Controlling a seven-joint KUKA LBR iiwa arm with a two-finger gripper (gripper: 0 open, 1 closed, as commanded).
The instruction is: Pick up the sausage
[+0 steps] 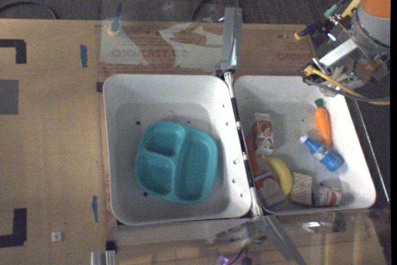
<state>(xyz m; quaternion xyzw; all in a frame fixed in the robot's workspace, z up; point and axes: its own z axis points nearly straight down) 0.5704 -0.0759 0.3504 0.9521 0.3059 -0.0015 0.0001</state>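
The gripper (340, 70) hangs above the far right corner of the right bin (366, 152), well apart from everything in it. From this angle I cannot tell whether it is spread or pressed together, and nothing shows in its hold. The sausage (250, 159), as best I can judge, is the thin reddish-brown stick lying along the left wall of that bin, on the side away from the arm. A small carton (263, 132) sits just beside its far end, a banana (280, 174) lies close on its right, and a flat packet (268, 188) is at its near end. That crowding is the main hazard: a descent aimed a little to the right would likely land on the banana or carton and close on the wrong thing, while one aimed a little left could strike the bin wall. Because the sausage lies flat against the wall, there is little room on that side, so a pinch may slide off or only nudge it. The carrot (322, 124) and blue bottle (322, 154) lie under the path across and could be knocked if the arm travels low. The teal plate (177, 161) in the left bin (118, 133) is out of harm's way.
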